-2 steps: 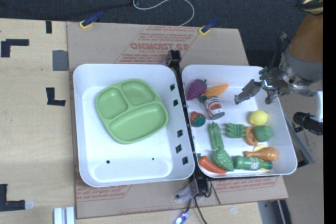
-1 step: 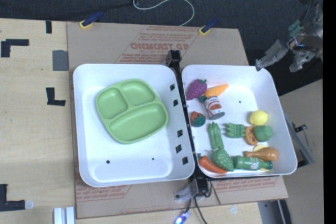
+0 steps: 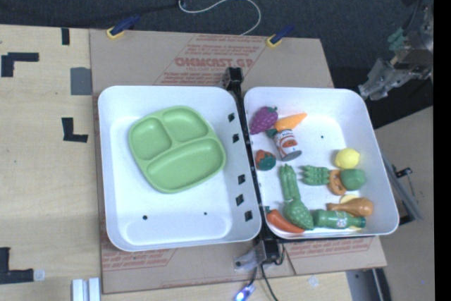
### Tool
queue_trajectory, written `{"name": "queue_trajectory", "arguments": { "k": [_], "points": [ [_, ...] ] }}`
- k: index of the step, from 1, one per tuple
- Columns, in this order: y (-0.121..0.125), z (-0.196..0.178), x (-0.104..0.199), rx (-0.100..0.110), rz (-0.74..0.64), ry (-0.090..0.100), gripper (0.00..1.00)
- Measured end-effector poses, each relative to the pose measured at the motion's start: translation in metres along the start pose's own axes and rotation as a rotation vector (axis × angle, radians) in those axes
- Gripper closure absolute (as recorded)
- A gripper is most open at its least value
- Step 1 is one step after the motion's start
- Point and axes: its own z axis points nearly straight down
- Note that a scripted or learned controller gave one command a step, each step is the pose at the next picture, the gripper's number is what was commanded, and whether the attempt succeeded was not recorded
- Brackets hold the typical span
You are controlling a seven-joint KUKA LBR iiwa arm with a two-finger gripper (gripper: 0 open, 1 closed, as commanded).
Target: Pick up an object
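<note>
The gripper (image 3: 384, 84) hangs at the upper right, outside the bins and above the dark floor beside the table (image 3: 42, 151); whether it is open or closed cannot be told, since it is small and blurred there. The left bin (image 3: 113, 222) holds a green divided plate (image 3: 177, 149). The right bin (image 3: 352, 116) holds the toy food: purple grapes (image 3: 263, 119) just beside a carrot (image 3: 290, 120) near the top left, a small can (image 3: 287, 143) below them, a yellow lemon (image 3: 347, 158) toward the right wall with a green round fruit (image 3: 353, 179) under it, and a green bottle (image 3: 337, 220) lying along the near wall (nothing is between the gripper's tips).
</note>
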Motion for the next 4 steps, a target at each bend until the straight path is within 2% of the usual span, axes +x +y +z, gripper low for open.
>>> {"name": "queue_trajectory", "arguments": {
  "k": [1,2,3,4],
  "points": [
    [-0.017,-0.079,0.101,-0.009,-0.010,0.004,1.00],
    [-0.026,-0.101,0.202,-0.002,-0.009,0.004,1.00],
    [-0.061,-0.002,0.243,0.011,-0.003,0.000,1.00],
    [-0.061,0.185,0.210,0.013,0.005,0.000,1.00]
  ]
}}
